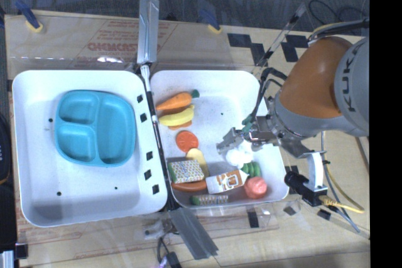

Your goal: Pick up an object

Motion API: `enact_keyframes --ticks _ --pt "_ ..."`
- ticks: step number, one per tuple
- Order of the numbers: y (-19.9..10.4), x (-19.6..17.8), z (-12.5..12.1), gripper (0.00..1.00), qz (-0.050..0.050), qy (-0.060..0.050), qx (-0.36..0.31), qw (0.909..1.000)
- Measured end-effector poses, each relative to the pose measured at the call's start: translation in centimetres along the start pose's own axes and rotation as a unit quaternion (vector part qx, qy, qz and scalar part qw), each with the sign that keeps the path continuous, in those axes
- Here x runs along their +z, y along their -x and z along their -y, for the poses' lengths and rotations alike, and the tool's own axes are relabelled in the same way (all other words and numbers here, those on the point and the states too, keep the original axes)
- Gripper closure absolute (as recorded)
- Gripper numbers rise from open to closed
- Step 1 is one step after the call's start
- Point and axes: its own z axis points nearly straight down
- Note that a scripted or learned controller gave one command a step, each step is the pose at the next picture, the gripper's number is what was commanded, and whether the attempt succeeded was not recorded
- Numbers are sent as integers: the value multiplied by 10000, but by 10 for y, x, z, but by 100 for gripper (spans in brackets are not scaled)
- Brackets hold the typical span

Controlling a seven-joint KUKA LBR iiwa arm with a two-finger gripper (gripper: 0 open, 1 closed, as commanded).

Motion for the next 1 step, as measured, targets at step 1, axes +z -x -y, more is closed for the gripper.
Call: enact_keyframes --ticks 1 --pt "-29 137 -52 0 4 12 -74 10000"
